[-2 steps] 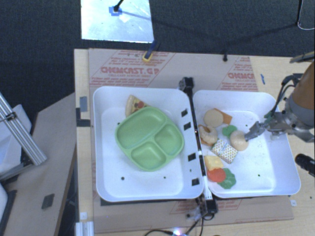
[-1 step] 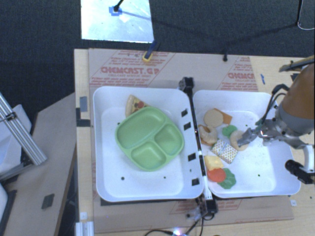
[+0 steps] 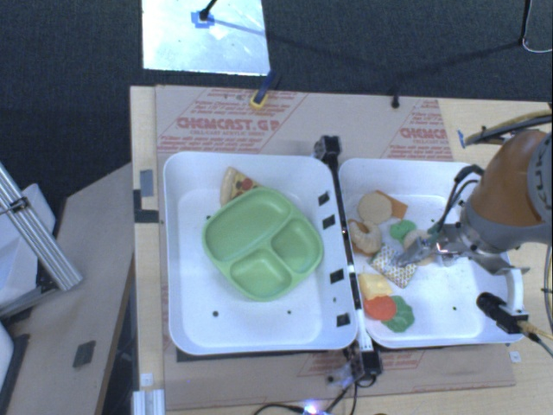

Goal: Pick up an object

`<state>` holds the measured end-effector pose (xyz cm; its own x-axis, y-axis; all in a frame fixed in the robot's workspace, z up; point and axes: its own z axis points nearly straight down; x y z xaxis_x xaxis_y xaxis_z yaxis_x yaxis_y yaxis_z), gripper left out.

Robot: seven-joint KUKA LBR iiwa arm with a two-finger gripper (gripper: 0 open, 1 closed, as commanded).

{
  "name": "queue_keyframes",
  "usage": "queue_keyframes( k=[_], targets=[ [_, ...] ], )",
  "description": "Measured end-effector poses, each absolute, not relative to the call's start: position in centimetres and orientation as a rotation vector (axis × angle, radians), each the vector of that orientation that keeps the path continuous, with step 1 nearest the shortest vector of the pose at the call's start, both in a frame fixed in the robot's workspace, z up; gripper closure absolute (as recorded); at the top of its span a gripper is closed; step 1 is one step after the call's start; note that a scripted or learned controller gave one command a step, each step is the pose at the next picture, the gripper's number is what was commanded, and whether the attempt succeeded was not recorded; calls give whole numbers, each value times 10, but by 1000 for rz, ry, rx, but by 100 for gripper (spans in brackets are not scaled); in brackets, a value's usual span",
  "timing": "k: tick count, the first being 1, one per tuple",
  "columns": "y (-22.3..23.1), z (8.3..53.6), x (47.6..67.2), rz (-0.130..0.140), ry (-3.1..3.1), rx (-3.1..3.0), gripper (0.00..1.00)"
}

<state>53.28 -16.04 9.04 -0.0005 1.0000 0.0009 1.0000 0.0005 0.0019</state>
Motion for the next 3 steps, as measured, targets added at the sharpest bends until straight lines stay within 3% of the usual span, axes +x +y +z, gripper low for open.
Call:
queue_keyframes(
  k=[1,2,3],
  targets=[
    [-161,89,535,7,2222,2219,0],
    [-160,101,538,16,2218,2213,100],
    [-165,145,534,1,2224,2217,100]
  ],
)
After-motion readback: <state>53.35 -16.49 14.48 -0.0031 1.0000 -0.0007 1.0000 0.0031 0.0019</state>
